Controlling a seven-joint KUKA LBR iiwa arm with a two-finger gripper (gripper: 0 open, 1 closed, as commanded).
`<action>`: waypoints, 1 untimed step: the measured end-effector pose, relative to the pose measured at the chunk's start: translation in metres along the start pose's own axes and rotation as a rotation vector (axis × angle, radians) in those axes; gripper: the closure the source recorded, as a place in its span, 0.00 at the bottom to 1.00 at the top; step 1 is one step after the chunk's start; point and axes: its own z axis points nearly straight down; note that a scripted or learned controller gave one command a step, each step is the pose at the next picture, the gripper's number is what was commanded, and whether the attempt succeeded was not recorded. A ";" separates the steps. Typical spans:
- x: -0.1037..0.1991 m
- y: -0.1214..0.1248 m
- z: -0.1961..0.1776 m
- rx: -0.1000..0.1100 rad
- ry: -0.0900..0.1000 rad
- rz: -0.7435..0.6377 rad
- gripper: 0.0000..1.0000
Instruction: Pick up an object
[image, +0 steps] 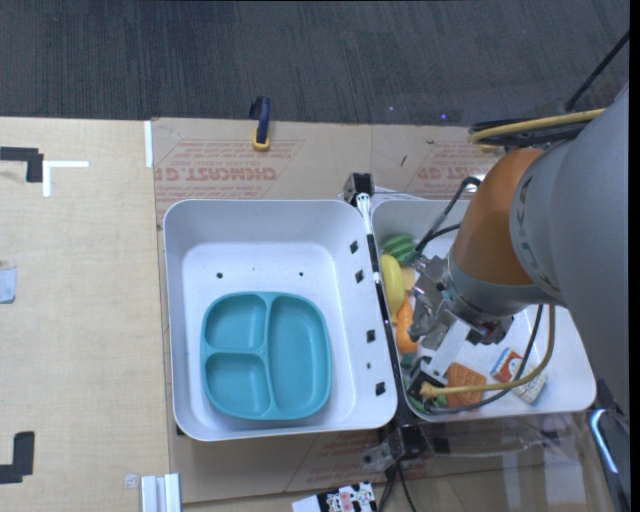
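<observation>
I am reaching for the yellow object (391, 280) — banana-like, lying in the right bin (560, 385) hard against its left wall, its long axis running roughly along that wall. Taking that right bin as my landmark: a green item (399, 245) is sitting just beyond the yellow object toward the bin's far corner, an orange piece (404, 328) is lying just nearer along the same wall, and an orange packet (462, 384) with something green beside it is resting at the near edge. A small carton (507, 366) is lying toward the bin's middle.

My gripper (430, 335) is hanging low over the left part of the bin, my wrist covering it, so I cannot tell how it is set. The yellow object is lying to the wall side of me and slightly farther in — judging by that, I am needing a short shift toward the wall and a grip across its short width.

Left of the right bin, the left bin (190, 300) is holding a teal divided plate (267, 356), all on the table (70, 330).
</observation>
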 end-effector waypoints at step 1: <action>0.027 -0.024 0.000 -0.001 -0.001 0.260 1.00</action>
